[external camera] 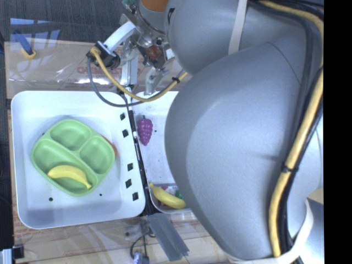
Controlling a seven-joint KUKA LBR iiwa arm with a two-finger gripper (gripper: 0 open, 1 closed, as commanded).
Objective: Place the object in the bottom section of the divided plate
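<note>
Yellow and curved, a banana (pixel 69 175) lies in the bottom section of the green divided plate (pixel 74 155) in the left bin (pixel 27 147). Gripper (pixel 140 78) hangs above the bins' far edge, fingers slightly spread, pinching nothing. Purple grapes (pixel 144 130) and another banana (pixel 168 198) lie in the right bin (pixel 157 164).
</note>
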